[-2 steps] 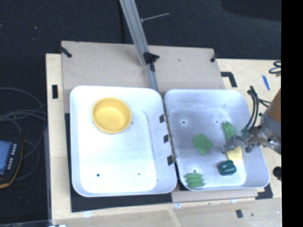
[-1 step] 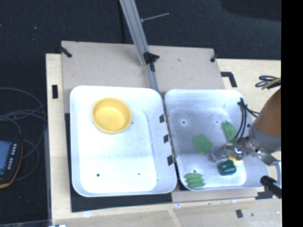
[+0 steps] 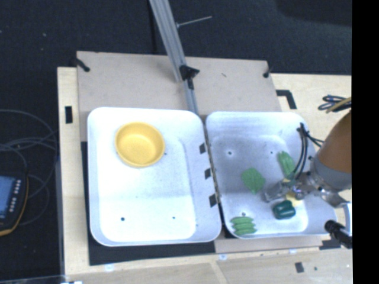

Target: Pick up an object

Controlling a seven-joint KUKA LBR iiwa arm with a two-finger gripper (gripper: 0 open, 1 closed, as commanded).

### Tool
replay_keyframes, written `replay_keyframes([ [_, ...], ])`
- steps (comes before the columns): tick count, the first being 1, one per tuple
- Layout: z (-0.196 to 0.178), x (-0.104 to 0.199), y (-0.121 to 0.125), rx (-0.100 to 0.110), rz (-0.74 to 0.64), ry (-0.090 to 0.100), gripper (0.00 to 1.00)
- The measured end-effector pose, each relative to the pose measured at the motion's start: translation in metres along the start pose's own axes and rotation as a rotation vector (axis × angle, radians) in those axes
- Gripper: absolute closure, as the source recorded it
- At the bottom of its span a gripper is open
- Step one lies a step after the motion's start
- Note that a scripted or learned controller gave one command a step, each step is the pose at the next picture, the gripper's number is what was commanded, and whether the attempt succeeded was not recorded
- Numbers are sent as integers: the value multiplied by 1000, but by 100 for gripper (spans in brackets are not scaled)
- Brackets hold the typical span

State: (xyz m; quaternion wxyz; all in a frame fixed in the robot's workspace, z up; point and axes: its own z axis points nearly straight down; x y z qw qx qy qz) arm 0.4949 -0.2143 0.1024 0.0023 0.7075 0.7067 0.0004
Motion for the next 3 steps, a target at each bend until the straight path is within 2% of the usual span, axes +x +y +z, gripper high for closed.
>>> replay_keyframes([
  [1,-11,-1,1,-2,1,0,100],
  [2,-54,3,5,0,-1,1,100],
  [3,-115,3,13,-2,-1,1,100],
])
